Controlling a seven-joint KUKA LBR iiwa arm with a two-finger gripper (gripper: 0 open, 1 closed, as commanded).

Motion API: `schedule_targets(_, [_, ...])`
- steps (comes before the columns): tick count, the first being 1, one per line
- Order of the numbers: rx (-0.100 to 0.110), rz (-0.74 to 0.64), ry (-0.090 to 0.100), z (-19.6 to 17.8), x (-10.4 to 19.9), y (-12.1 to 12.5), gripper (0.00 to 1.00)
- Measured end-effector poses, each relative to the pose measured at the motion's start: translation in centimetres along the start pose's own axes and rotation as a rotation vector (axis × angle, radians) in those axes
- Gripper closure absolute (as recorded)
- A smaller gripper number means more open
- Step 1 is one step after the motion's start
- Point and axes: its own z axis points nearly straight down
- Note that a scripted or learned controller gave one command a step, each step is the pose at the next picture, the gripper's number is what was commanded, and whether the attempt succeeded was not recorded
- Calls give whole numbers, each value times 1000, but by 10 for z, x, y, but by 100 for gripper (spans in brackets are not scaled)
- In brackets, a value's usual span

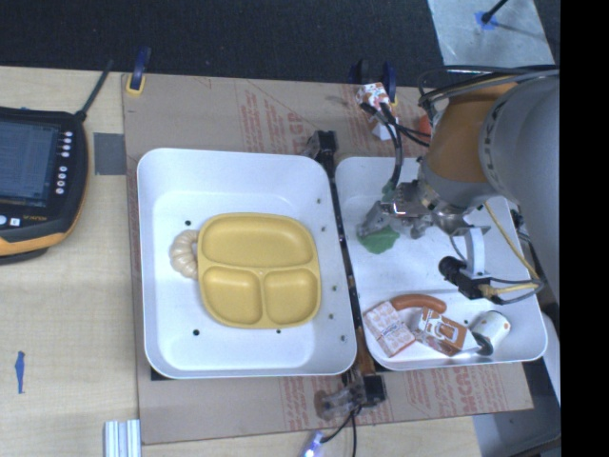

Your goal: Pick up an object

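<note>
Just below the gripper (381, 219), grip state unclear, a roundish green object (380, 242), no clear long axis.

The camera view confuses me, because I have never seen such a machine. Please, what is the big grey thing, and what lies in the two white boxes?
The grey and orange shape is a robot arm, seen from a camera above the bench. Its claw hangs low over a small green object in the right white bin. I cannot tell whether it grips it. That bin also holds a red-and-white packet and other small items. The left white bin holds a yellow divided plastic tray with a pale lumpy object beside it.
</note>
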Motion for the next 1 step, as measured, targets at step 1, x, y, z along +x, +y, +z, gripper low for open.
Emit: schedule_targets(1, [-4,2,0,-1,-8,3,0])
